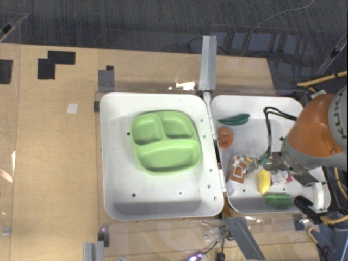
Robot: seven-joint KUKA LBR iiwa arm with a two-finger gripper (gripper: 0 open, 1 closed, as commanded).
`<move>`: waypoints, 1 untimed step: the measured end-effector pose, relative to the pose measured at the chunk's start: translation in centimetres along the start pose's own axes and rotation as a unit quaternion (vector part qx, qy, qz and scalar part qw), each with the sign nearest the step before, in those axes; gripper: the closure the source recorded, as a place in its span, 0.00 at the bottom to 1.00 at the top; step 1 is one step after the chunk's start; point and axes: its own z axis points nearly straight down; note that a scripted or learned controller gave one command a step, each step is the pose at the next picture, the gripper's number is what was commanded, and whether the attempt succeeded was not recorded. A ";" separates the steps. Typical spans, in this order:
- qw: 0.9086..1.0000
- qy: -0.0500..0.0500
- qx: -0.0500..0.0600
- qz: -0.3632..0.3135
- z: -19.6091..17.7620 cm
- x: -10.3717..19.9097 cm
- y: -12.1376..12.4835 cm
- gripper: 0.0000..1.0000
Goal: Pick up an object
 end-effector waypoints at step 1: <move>1.000 -0.002 -0.005 -0.001 -1.2 -0.1 0.4 1.00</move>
